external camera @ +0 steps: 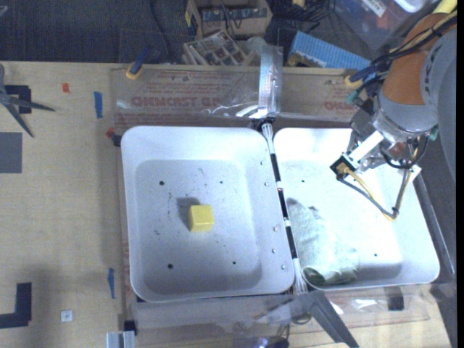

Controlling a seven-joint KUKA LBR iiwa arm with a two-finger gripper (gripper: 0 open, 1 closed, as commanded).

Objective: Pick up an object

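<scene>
Camera view: a yellow block [201, 217] lies near the middle of the left bin [138, 158]. A pale roll [322, 246], perhaps cloth, lies in the right bin [417, 265]. The hand [395, 152] hangs above that bin's far side; open or closed, I cannot tell.

No words can be read. The red letters on the brown cardboard [190, 87] at the back are too blurry to make out.
</scene>
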